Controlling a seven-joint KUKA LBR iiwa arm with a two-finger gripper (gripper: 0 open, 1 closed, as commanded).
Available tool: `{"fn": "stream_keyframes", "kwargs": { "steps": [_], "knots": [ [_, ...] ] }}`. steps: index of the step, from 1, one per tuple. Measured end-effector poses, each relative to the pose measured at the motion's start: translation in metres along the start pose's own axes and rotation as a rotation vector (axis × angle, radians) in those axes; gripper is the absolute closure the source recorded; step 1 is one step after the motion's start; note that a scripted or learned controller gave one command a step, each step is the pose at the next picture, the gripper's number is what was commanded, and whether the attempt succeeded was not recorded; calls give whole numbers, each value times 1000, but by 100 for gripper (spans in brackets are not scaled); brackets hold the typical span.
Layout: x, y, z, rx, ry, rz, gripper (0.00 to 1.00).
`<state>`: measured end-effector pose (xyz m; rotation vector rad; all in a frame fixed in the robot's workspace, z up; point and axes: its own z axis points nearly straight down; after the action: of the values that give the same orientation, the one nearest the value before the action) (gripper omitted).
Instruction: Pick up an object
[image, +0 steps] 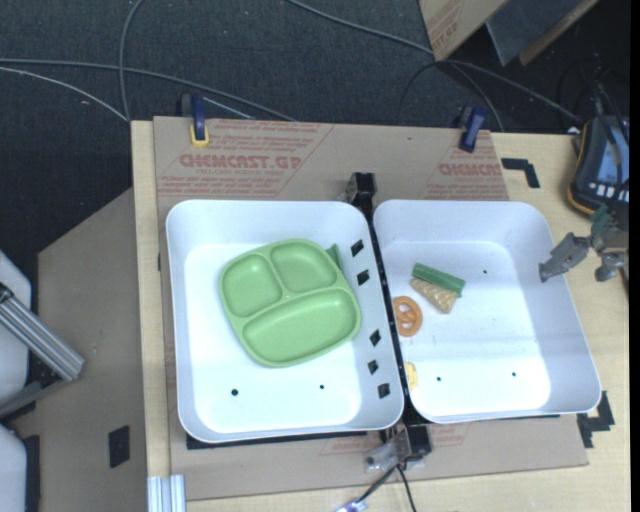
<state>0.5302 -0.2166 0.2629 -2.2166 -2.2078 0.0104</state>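
A wooden bench (270, 150) on dark carpet carries two shallow white bins clamped side by side. The likeliest objects for picking lie in the right bin (560, 330), near its left wall: a green block (438, 277) touching a tan wedge (436, 295), and just beside them an orange pretzel (407, 314); a small yellow piece (411, 376) sits by the divider. All lie flat and apart from the walls, which should leave room for a downward grasp. The left bin (200, 390) holds a green divided plate (290, 301), resting flat. The gripper (582, 258) hovers at the right bin's right rim, fingers spread, pinching nothing, well apart from the objects.
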Motion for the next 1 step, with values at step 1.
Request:
{"fn": "stream_keyframes", "kwargs": {
  "steps": [1],
  "knots": [
    [1, 2, -7, -13, -4, -4, 0]
  ]
}}
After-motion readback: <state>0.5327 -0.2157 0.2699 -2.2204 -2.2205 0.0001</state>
